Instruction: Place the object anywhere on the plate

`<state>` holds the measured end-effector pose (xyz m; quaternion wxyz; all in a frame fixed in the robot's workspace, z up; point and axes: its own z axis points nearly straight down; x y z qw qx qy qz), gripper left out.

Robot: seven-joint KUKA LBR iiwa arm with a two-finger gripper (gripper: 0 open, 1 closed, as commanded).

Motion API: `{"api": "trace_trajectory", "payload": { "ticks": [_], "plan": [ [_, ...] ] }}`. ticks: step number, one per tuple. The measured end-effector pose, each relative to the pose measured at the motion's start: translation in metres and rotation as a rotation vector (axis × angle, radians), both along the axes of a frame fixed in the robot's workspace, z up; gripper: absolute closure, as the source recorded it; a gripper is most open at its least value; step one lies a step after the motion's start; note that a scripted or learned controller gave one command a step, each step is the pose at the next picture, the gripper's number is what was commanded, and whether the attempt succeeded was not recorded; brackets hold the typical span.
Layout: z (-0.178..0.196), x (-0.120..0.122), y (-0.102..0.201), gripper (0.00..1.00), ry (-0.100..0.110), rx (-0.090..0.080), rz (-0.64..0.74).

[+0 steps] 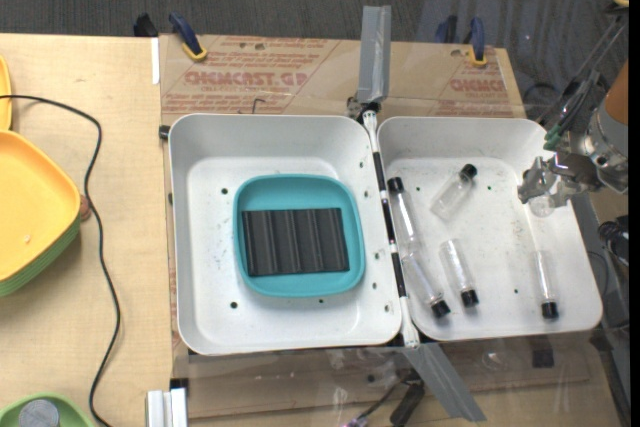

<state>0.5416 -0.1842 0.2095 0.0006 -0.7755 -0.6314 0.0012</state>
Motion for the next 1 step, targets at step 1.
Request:
{"api": "trace_trajectory", "payload": {
  "ticks": [1],
  "plan": [
    [0.0000,0.0000,-0.0001,0.00,0.000,0.000,0.000]
  ]
}}
